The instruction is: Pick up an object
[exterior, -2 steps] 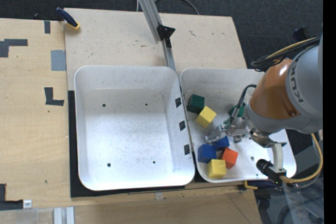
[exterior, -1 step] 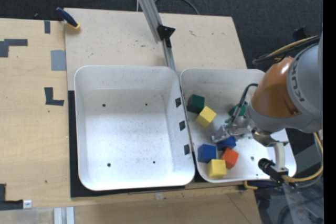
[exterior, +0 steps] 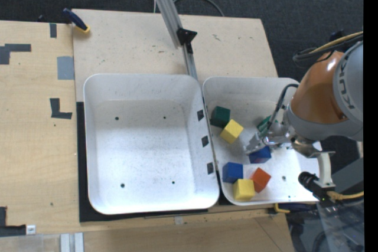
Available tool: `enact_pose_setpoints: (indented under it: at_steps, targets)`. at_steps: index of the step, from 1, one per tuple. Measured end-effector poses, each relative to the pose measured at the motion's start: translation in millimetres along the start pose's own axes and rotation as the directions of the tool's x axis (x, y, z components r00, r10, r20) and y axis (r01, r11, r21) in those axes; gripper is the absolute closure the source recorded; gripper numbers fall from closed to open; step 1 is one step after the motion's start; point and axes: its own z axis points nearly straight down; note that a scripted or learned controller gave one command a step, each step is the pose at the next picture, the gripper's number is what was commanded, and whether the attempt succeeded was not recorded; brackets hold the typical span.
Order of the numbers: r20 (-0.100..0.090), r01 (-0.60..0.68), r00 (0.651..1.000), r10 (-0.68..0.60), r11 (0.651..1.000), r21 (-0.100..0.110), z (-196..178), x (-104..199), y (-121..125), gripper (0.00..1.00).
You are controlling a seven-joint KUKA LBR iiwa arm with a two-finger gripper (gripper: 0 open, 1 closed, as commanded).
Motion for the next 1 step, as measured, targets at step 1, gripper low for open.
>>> enact_pose_setpoints:
  at_steps: [1]
  targets:
    - [0.001, 0.000, 1.000, 0.000, 1.000, -0.001, -41.9, 0.0, 3.2, 1.00]
